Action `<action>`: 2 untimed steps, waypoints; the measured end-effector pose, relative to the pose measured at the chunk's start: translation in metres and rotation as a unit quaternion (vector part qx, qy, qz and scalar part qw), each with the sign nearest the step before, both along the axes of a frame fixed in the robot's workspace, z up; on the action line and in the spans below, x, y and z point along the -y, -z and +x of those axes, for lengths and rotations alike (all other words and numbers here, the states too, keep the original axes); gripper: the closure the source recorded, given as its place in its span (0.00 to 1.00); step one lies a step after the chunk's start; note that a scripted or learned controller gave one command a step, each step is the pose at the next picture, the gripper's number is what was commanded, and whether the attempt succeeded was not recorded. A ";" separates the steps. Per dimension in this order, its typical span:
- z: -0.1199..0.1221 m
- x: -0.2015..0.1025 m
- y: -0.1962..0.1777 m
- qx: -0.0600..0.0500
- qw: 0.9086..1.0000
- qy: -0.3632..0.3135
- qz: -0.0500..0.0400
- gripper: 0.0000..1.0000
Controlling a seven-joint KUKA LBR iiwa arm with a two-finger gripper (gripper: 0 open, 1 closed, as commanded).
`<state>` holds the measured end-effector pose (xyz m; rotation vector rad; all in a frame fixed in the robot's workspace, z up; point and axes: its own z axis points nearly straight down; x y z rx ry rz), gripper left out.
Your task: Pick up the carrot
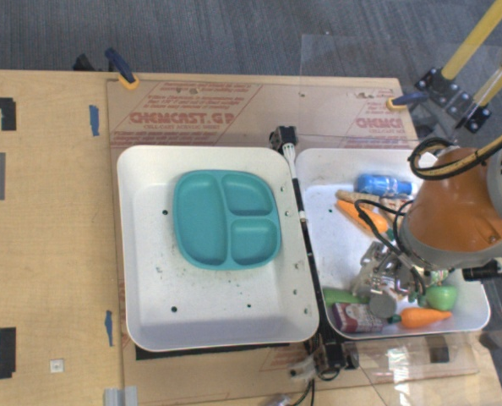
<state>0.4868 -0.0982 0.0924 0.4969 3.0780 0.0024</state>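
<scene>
1. The surface [48,227] carries two white bins side by side. The left bin [150,311] holds a teal divided plate [227,218]; the right bin [319,176] is crowded with small things, and the arm [458,210] hangs low over it, its orange band covering much of the bin's middle.

2. The main risk, as I judge it, is the crowding. The pincer [384,286] sits among a green apple [442,297], a dark red packet [352,315], a green stalk-like piece [342,295] and an orange-handled tool [358,216], with a blue bottle [382,183] further back. A closing grab here could catch the packet or apple instead, or nudge the target aside.

3. A second risk is the bin wall: the target lies close to the near rim, so a downward move might pin it against the wall or scrape the rim.

4. The carrot [422,317] lies flat on the floor of the right bin near its front right corner, just below the apple and touching or almost touching it.

5. Relative to the pincer, the carrot is just beside it, towards the view's right and slightly nearer the front rim. It is not between the metal tips.

6. I cannot tell how the pincer stands; its metal parts are a blurred tangle from this angle.
</scene>
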 end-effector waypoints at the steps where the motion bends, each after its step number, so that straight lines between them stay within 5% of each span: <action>1: 0.000 0.001 0.001 0.000 1.000 0.000 0.000 0.00; 2: 0.081 -0.006 0.002 -0.003 0.998 0.064 0.002 0.00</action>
